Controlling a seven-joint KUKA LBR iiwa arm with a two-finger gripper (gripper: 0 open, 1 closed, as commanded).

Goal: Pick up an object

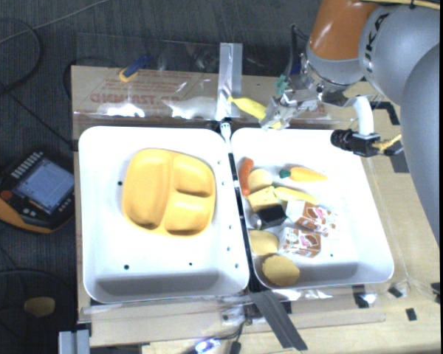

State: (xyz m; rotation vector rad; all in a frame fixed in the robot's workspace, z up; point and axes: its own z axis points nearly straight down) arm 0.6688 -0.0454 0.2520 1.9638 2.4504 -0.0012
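The tool (284, 109) hovers beyond the right bin (369, 198); its opening cannot be determined. Objects (280, 212) cluster inside that bin's left half. Risk: tight packing may cause a missed grasp.

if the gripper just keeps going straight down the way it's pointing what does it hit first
Probably the back rim of the right bin, or the bench just behind it. The gripper hangs over that edge beside a yellow banana-shaped piece, not over the toy food. Depth is unclear from this slanted view.
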